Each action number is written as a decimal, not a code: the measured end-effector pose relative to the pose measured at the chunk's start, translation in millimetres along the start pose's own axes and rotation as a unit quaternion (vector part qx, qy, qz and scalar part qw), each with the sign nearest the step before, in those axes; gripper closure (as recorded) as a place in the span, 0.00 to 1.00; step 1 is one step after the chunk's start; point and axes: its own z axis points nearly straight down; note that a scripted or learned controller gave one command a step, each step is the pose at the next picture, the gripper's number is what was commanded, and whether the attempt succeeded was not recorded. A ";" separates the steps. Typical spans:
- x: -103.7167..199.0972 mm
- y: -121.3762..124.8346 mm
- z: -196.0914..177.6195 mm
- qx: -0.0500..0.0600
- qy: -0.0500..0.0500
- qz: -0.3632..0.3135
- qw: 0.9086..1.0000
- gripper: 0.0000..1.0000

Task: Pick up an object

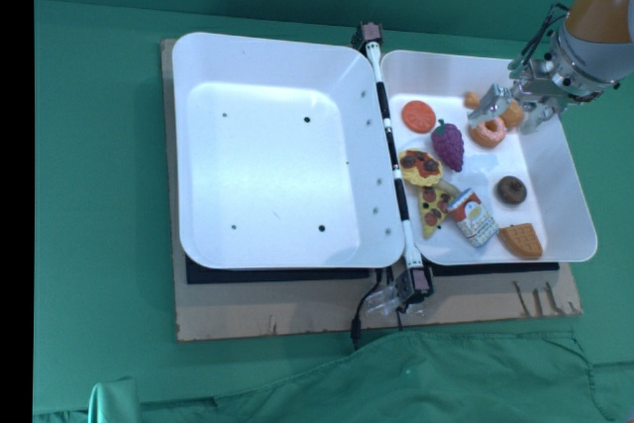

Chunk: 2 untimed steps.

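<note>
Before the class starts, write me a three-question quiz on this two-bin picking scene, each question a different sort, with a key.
1. True or false: the purple grapes lie in the left bin.
2. Which item lies nearest the gripper? A) pizza slice B) pink-iced donut C) chocolate donut
3. Fill in: the arm reaches over the ____ bin.

Key
1. False: they lie in the right bin.
2. B.
3. Right.
</note>
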 end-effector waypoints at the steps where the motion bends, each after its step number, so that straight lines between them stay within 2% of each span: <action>1: -1.9 -1.3 40.3 -0.001 0.000 0.000 1.000 0.00; 2: -4.0 1.0 81.2 -0.005 -0.001 0.000 1.000 0.00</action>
